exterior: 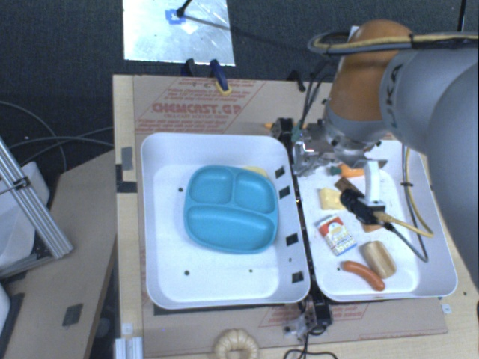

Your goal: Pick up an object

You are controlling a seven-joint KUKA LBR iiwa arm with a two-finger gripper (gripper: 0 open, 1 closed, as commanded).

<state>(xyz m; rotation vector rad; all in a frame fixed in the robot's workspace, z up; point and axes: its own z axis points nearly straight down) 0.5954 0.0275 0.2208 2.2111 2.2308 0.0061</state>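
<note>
Your pincer (310,155) sits at the top left corner of the right white bin (438,271), I cannot tell its grip, and the small yellow cheese block (330,198) lies just toward five o'clock from it.

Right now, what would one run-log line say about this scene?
arm: over right bin | gripper: at its top-left corner, fingers unclear | right bin: sausage, bun, carton | left bin: blue tray

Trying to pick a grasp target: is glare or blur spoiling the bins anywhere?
Camera view: soft all over, lighting even. The arm is blurred and hides the right bin's upper part. Left bin's wall is bright, not washed out. Hot dog and bun stay distinct.
</note>
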